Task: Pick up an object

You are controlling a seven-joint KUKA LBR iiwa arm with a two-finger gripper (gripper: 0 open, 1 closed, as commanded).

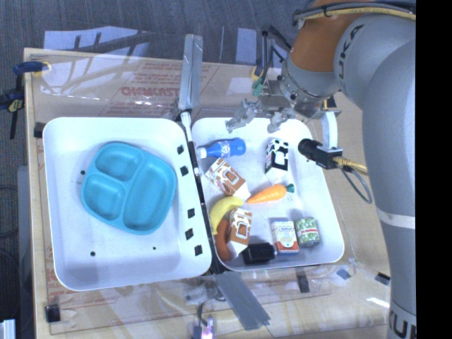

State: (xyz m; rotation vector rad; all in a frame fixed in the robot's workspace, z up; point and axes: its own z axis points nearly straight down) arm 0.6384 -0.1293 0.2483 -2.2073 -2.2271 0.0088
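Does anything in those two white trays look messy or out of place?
Nothing looks spilled or broken. The right bin is simply crowded: the banana, carrot and small cartons lie jumbled at odd angles, some touching. The blue plate sits flat in the left bin.

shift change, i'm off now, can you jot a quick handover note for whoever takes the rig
Hand: open, holding nothing, above the far rim of the right bin.
Right bin holds a blue bottle, black-and-white carton, carrot, banana, snack packs and small cans.
Left bin holds a blue divided plate.
Done: nothing picked yet.
Left: descend, close on one object, lift. The bottle looks nearest.
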